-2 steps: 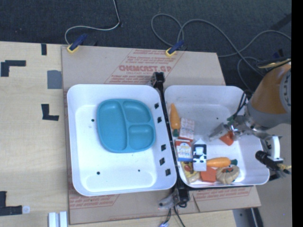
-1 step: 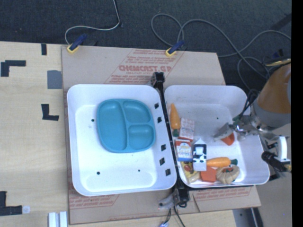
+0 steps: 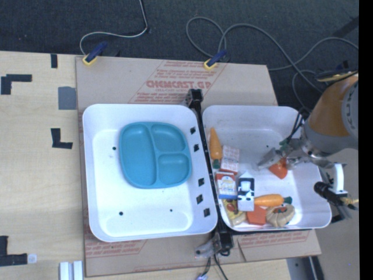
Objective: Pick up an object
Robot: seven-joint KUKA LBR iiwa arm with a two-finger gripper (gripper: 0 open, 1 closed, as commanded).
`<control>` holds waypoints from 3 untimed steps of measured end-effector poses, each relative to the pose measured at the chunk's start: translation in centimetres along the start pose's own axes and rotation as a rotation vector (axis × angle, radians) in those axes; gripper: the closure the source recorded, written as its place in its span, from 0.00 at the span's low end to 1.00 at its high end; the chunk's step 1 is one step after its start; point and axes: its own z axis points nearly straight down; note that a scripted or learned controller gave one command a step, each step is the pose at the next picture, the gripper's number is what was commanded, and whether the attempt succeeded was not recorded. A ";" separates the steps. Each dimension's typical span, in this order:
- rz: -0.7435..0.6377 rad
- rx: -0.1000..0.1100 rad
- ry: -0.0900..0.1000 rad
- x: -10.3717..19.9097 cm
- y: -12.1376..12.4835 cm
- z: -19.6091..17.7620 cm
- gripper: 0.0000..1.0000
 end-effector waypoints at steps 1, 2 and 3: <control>0.000 -0.005 -0.003 -0.1 0.1 -1.1 1.00; 0.000 0.001 0.001 2.1 -4.7 -10.5 1.00; -0.002 0.002 0.002 7.8 -1.3 -15.1 1.00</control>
